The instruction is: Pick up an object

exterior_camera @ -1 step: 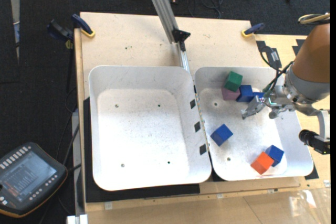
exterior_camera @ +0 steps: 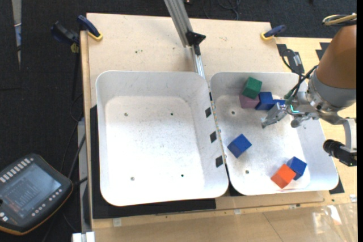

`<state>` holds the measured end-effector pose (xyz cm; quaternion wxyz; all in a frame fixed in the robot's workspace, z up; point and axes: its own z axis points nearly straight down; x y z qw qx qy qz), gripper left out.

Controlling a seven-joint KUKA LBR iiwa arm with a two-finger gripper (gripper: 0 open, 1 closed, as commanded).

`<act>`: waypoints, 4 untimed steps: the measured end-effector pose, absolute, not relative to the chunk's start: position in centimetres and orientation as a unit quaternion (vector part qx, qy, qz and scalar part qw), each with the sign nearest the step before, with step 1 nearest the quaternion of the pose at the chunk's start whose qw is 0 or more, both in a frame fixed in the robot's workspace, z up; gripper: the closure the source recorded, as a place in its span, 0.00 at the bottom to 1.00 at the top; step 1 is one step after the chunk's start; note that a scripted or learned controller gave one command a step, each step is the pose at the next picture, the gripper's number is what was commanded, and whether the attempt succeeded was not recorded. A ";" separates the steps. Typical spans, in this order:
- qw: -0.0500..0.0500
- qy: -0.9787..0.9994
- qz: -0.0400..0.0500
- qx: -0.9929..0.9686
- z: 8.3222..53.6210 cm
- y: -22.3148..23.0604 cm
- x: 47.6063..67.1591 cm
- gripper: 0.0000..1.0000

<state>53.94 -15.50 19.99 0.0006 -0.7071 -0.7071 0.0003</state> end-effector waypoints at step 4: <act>0.000 -0.707 0.000 -0.707 10.5 -14.7 53.6 1.00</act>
